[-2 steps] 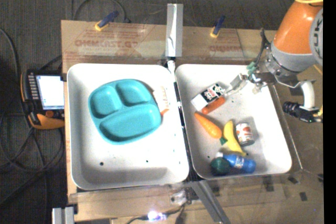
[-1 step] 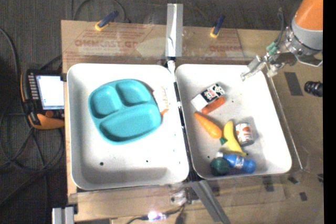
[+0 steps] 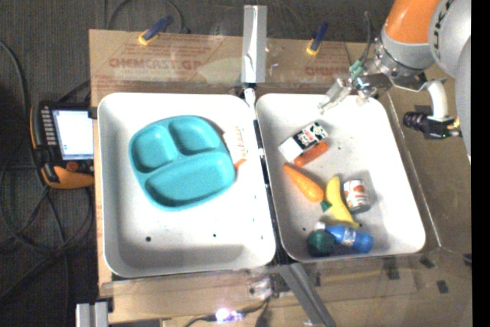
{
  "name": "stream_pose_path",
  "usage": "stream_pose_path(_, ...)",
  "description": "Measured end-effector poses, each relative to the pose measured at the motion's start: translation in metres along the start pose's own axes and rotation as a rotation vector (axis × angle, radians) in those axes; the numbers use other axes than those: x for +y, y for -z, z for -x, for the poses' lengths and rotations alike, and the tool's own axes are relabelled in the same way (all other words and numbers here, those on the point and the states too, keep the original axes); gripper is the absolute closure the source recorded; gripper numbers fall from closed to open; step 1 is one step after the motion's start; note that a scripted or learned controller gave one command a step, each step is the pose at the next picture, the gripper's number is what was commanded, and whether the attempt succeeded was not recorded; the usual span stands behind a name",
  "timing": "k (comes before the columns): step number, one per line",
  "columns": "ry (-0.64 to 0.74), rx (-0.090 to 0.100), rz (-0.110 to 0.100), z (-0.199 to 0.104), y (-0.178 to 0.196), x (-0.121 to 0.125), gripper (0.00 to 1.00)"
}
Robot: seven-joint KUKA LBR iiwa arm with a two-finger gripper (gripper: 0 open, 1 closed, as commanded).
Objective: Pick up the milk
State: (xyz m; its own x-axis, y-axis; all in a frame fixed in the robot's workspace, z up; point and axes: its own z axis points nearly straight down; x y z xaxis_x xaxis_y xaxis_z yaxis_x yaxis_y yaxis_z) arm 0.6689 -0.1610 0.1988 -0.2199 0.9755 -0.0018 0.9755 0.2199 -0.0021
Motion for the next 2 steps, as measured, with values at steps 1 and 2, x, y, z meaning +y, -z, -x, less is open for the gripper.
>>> stream_pose_path(1,0.138,-0.003,0.007,0.002,-0.071,-0.009,0.0)
stream_pose_path(2,0.093,-0.012,0.026,-0.024,-0.085,0.01,0.0)
